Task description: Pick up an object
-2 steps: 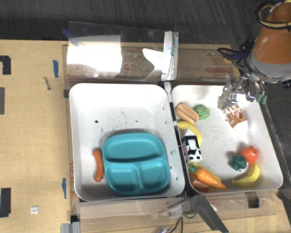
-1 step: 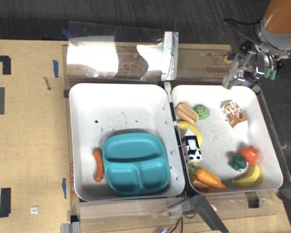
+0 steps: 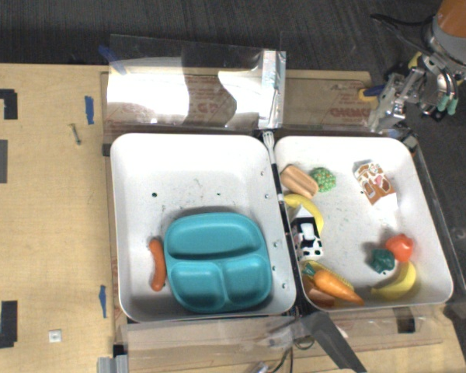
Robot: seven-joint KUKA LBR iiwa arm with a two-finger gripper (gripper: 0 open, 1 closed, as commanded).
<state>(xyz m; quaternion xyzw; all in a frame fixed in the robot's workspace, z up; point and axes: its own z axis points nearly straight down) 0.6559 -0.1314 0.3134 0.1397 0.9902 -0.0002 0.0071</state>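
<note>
My gripper (image 3: 394, 107) hangs at the upper right, just behind the back rim of the right bin (image 3: 431, 208) and outside it, with nothing seen in it. The right bin holds a hot dog (image 3: 299, 181), a green leafy toy (image 3: 323, 179), a small patterned box (image 3: 373, 182), a yellow banana (image 3: 305, 207), a black and white cow toy (image 3: 307, 239), a carrot (image 3: 335, 284), a red tomato (image 3: 401, 247), a dark green toy (image 3: 383, 262) and a second banana (image 3: 401, 282). All of them lie well in front of the gripper.
The left bin (image 3: 140, 177) holds a teal divided tray (image 3: 217, 261) and an orange sausage (image 3: 158, 264) beside it. A clear plastic sheet (image 3: 194, 92) lies behind the left bin. The wooden bench top (image 3: 39, 208) stretches to the left.
</note>
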